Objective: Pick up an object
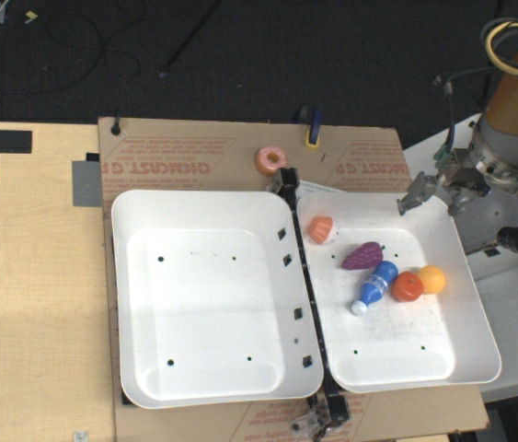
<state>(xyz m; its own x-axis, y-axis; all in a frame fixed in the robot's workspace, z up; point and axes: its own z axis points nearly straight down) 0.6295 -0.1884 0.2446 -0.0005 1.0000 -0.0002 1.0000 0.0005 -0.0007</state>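
Purple object (362, 256) lies in the right bin (466, 357), touching the blue bottle (374, 288). Gripper (433, 191) hangs above that bin's upper right corner; whether it is parted or closed, I cannot tell

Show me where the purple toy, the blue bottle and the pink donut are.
purple toy (362, 256), camera view, middle of its body.
blue bottle (374, 286), camera view, middle of its blue body.
pink donut (270, 161), camera view, on its ring, outside the bins.
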